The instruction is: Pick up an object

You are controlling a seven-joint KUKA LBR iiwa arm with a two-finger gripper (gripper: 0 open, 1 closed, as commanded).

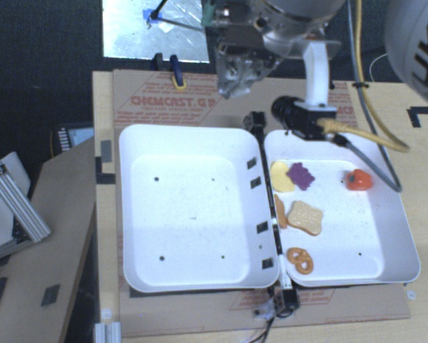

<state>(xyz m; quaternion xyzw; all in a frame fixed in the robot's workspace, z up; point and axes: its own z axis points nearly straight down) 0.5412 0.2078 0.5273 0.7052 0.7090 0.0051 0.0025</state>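
My gripper point(235, 84) hangs high above the bench, over the back edge of the left bin point(131, 213), far from every object. Nothing shows between its fingers. The right bin point(396, 256) holds the objects. A purple grape bunch point(301, 175) lies beside a yellow piece point(281, 176) near the bin's back left. A red tomato point(358, 180) sits towards the back right. A slice of toast point(304, 218) lies in the middle, with an orange strip point(279, 211) at its left against the wall. A pretzel point(300, 260) rests near the front left corner.
A black divider with clips point(266, 199) runs between the two bins. A yellow cable point(367, 138) trails over the right bin's back edge. Cardboard point(163, 100) lies under both bins. A metal frame point(10, 191) stands at the far left.
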